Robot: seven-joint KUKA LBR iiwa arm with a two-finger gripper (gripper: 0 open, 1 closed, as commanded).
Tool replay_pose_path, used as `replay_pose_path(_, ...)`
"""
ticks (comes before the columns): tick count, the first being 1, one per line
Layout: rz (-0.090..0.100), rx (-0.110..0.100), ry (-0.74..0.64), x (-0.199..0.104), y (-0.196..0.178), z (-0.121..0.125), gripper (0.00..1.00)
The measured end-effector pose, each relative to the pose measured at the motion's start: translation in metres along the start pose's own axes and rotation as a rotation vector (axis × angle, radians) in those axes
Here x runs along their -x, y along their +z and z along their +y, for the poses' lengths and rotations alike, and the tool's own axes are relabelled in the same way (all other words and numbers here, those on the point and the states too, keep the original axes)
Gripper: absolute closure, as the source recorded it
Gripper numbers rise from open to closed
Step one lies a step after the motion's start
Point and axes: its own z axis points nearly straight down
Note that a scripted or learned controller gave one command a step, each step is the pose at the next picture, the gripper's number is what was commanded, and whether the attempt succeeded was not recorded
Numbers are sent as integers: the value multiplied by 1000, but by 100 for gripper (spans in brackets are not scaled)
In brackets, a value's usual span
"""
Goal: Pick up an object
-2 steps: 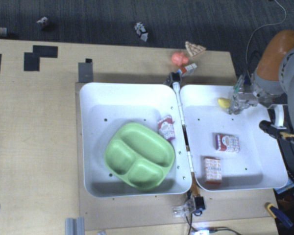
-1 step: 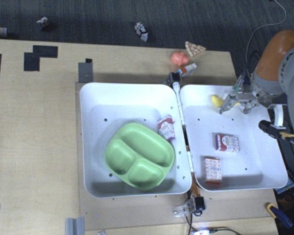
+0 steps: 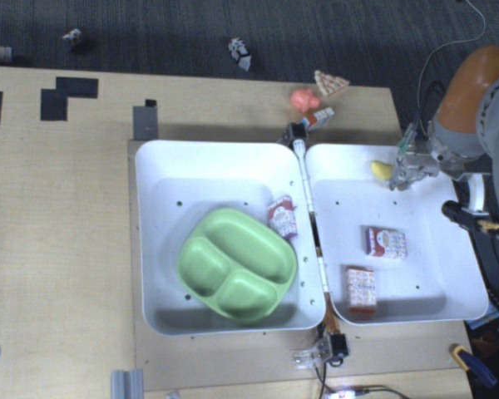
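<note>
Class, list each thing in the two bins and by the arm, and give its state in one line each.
Green tray: tilted, in left bin.
Packet: leaning at tray's edge.
Red box: flat, right bin.
Second box: flat, right bin.
Yellow item: by end effector, not held.

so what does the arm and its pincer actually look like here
The grey KUKA arm has rounded, smooth casings, with a wide orange band curving over its upper part. At its end sits a small metallic grey pincer made of thin, angular parts. Thin black cables loop beside the arm, and a black fitting sticks out below it.
</note>
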Motion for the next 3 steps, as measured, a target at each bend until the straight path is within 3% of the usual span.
replay_pose_path(1, 0, 2, -1, 0, 0, 0, 0)
replay_pose_path(2, -1, 3, -4, -1, -12, 1, 100)
replay_pose_path(3, -1, 2, -5, -1, -11, 1, 0)
